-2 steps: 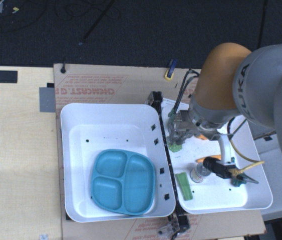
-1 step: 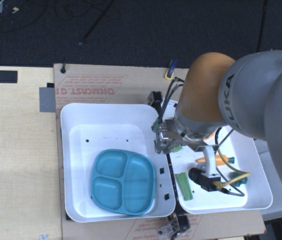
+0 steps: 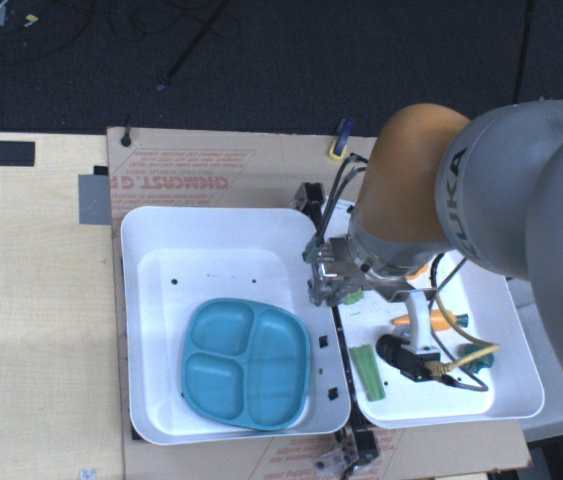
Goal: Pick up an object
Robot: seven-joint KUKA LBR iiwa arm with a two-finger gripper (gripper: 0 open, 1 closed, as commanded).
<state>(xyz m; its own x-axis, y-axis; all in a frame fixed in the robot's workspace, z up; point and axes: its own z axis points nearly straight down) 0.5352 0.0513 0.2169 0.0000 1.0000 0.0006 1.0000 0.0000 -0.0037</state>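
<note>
The grey arm with its orange band (image 3: 411, 168) rises over the right shallow white bin (image 3: 521, 388). In the left shallow white bin (image 3: 151, 268), a blue divided plastic plate (image 3: 246, 363) lies flat. The gripper (image 3: 333, 278) hangs at the right bin's left wall, and whether it is open or closed cannot be told. A flat green rectangular block (image 3: 368, 371) lies near it but apart, with a small orange piece (image 3: 443, 320) farther right.

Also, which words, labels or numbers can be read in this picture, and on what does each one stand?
"UKA": dark letters on the grey robot arm; the start is hidden.
"CHEMCAST GP", probably: red print, upside down, at the far edge of the pale brown board; the smaller line beside it is unreadable.
Red print at the board's near edge: too blurred to read.
</note>
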